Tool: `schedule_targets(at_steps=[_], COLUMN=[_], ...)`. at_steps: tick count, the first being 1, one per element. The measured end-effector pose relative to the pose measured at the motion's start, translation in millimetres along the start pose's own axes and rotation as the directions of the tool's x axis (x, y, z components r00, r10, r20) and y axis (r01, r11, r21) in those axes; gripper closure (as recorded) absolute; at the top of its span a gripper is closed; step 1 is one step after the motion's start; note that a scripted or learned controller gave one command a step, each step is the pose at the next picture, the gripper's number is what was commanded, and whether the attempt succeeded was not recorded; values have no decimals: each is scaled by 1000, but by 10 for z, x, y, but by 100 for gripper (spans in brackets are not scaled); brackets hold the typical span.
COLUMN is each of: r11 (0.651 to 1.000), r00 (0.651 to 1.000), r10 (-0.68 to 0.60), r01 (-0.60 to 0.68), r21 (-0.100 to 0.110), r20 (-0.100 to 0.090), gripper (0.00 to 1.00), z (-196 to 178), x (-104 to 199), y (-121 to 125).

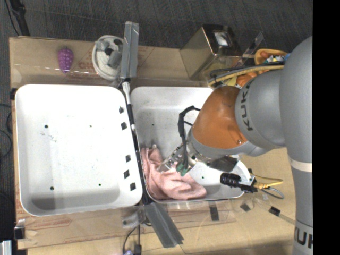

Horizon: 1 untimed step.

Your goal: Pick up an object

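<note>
two shallow white bins sat side by side on the brown surface (pixel 159 57): the left bin (pixel 32 137) and the right bin (pixel 159 105), parted by a grey divider (pixel 130 137) carrying a few small black clips. one object lay in the right bin, a crumpled pink cloth (pixel 164 182), bunched in the near left corner against the divider and the front wall.

the single grey arm (pixel 287 105) reached in from the right, its orange band (pixel 220 121) hanging over the middle of the right bin and hiding much of that bin's floor. part of the maker's name, "kuk", read in black letters on the grey shell beside the band. the gripper (pixel 178 163) sat low at the upper right edge of the cloth, touching or just above it; i could not tell how the fingers stood, since the wrist and its cables blocked them. a black cable looped up beside the band.

behind the bins, one purple knobbly object (pixel 65 59) lay on the surface, well apart from a white roll (pixel 108 56) beside an upright grey post. one tan metal box (pixel 212 47) stood farther right, near a tangle of yellow and orange cables (pixel 249 70).
</note>
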<state>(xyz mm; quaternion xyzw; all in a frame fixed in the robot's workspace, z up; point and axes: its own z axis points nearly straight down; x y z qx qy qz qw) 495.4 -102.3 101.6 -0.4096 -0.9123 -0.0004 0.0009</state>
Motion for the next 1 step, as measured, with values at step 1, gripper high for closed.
schedule_targets(at_steps=[1], r11=[988], r00=[988], r10=[154], r01=[-154], r21=[1], r20=[2], gripper=[100], z=[-900], x=[-507], y=[981])
